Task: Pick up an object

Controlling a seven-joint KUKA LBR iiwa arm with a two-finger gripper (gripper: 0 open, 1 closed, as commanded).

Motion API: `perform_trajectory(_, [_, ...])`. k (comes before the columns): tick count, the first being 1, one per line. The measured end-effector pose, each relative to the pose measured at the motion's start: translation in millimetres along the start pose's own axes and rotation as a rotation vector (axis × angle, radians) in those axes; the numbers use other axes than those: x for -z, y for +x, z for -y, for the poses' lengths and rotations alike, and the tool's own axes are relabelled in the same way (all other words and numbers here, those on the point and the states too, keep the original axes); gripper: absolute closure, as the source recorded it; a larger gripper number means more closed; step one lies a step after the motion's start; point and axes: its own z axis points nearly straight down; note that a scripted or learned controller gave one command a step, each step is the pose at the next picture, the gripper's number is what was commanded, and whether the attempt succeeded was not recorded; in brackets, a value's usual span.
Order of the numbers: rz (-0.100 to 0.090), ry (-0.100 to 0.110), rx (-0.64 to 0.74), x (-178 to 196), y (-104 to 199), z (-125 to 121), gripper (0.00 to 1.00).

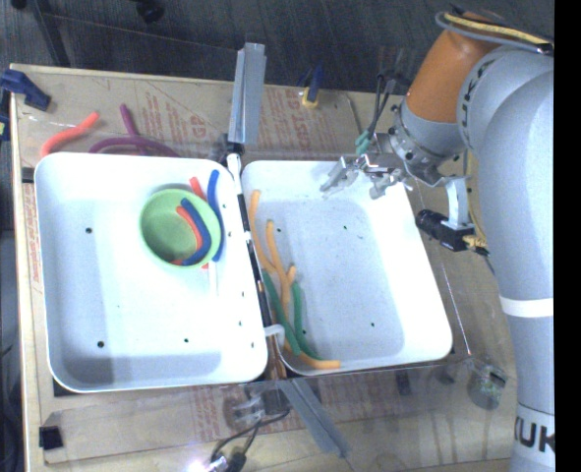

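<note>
Camera view, looking down at a slant: your gripper [354,175] hangs over the far edge of the right bin [408,303], fingers spread apart with nothing between them; the candidate objects, a cluster of orange and green strips [285,298], lie along that bin's left wall, well apart from the gripper; judged by their bent, worm-like shapes they are light, soft and liable to flex or slip; you should take one across its narrow middle, away from the wall.
</note>
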Motion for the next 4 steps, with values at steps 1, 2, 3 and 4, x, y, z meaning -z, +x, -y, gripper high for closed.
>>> perform_trajectory(1, [0.000,-0.001,0.239,-50,84,9,0.00])
perform_trajectory(2, [0.021,-0.016,0.303,-96,86,27,0.00])
perform_trajectory(3, [0.020,-0.013,0.223,-99,86,68,0.00])
perform_trajectory(4, [0.011,-0.007,0.232,-90,90,68,1.00])
